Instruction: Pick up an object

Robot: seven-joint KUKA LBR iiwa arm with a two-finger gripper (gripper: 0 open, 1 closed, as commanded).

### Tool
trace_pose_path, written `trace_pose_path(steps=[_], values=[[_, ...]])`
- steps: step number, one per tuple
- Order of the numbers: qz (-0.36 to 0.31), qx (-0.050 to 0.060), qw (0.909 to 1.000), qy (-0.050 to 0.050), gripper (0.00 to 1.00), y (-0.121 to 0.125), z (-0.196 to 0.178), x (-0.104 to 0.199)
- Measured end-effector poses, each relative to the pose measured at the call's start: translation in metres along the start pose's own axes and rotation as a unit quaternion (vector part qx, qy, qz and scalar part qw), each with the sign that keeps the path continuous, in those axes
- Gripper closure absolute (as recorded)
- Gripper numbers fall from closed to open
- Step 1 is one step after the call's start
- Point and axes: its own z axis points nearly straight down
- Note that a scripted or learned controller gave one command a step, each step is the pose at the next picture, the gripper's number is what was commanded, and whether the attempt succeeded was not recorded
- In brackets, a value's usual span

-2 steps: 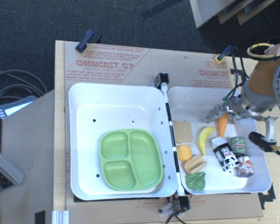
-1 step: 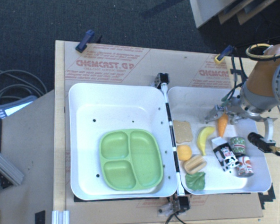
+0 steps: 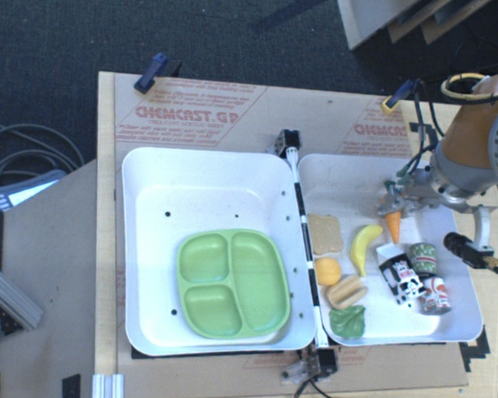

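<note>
Hand [image 3: 398, 197] sits low at the far side of the right-hand white plastic bin [image 3: 456, 329], just above the small orange carrot-shaped toy [image 3: 393, 225]; cannot tell whether it is released or clenched.

Risk: the carrot lies close to the curved yellow toy banana [image 3: 363, 245], so an off-centre close could nudge both or slip off the taper.

Nearby: green-labelled small can [image 3: 423, 258], black-and-white cow-patterned toy [image 3: 406, 285], round orange toy fruit [image 3: 329, 271]. The left bin holds a green divided plastic tray [image 3: 231, 283], well apart.
</note>
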Motion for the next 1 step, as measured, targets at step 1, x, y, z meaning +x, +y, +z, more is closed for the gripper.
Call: trace_pose_path(steps=[1], values=[[-0.001, -0.001, 1.0000, 0.001, 1.00, 0.0317, -0.0867, 0.0755]])
